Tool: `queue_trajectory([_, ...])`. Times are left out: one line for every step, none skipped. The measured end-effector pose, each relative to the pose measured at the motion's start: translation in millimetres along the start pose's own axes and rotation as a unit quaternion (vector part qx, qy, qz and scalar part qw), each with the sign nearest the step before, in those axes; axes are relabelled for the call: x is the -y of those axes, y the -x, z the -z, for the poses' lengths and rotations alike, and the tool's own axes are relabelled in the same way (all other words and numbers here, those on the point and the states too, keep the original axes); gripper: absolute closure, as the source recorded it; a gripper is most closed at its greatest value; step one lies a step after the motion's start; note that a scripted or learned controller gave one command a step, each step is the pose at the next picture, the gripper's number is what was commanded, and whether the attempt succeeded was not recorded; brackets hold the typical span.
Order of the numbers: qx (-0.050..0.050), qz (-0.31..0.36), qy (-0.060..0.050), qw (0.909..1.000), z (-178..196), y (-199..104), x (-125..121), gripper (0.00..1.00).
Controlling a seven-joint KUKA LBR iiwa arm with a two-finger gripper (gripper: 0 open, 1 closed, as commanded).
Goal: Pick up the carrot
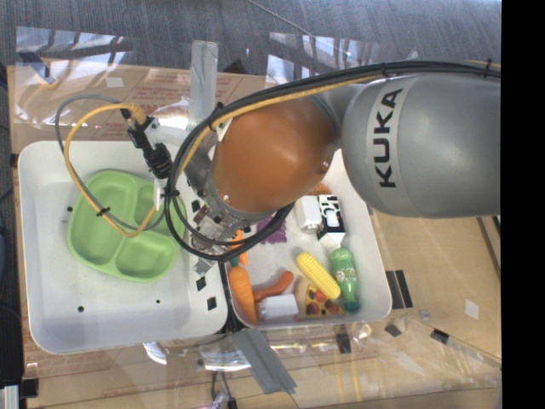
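Tapered orange plastic carrot point(242, 289) lying at right bin's point(380, 281) left wall, just below the pincer point(223, 247). Pincer state: cannot tell, masked by orange-banded arm point(272, 156). Right of the carrot: yellow toy corn cob point(317, 275), green plastic bottle point(345, 275). Left: green divided plate point(119, 224).

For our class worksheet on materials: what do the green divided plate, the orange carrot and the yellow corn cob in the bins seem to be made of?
The green divided plate looks like moulded plastic: even colour, soft sheen, rounded compartment walls. The orange carrot seems to be smooth toy plastic, uniformly coloured and faintly glossy. The yellow corn cob also looks like plastic, with regular moulded kernels, though rubber cannot be ruled out.
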State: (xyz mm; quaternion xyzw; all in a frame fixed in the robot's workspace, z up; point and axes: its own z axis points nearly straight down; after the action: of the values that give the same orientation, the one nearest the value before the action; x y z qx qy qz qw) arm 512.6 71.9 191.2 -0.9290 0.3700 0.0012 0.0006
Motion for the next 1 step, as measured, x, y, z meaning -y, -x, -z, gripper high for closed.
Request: queue_trajectory([-0.001, 0.099, 0.0, 0.9951, 62.0, -74.4, -38.6, 1.0])
